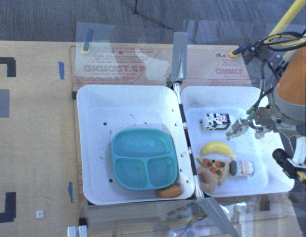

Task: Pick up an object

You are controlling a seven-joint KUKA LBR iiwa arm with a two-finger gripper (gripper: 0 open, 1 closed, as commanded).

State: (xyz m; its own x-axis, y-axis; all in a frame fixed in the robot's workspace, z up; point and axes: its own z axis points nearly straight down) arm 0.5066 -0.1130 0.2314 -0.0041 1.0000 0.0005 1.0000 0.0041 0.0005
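Observation:
My gripper [247, 131] hangs over the right bin [271, 179], near its middle, open with nothing between its fingers. Just left of it lies a small black-and-white carton [215, 121]. Below the gripper and to its left sits a yellow banana [218, 148]. Nearer the front edge are a pizza slice [213, 167], a small can on its side [242, 168] and a brownish lump [208, 181]. The gripper touches none of them.
The left bin [94, 112] holds a teal divided plate [143, 158], with an orange-brown food piece [169, 191] at its front right corner. A ridge between the bins [182, 132] separates them. Cables and the arm's grey body [286, 107] crowd the right side.

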